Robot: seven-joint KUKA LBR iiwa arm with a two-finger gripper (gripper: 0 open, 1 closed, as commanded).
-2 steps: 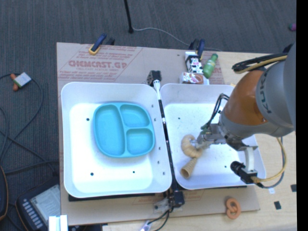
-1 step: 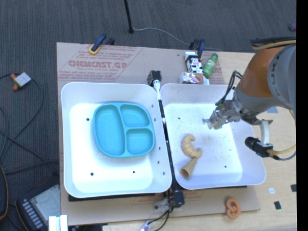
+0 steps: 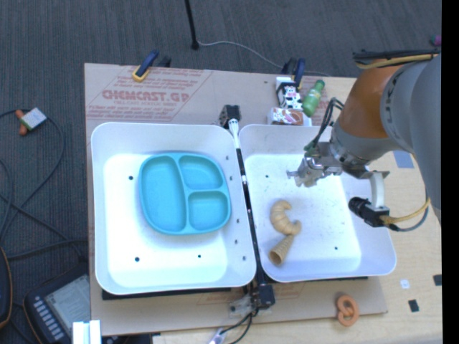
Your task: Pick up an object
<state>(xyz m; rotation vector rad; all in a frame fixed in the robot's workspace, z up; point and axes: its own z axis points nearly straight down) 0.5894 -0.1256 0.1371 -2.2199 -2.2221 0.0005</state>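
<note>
Camera view: pincer [image 3: 307,173] above right bin [image 3: 373,260]; croissant [image 3: 285,217] near.

Robotics lab: grey carpet floor [image 3: 64,20], loose cables [image 3: 29,192], clamped cardboard-topped bench [image 3: 143,95], two white bins [image 3: 168,278], KUKA arm [image 3: 387,106] w/ orange band.
</note>
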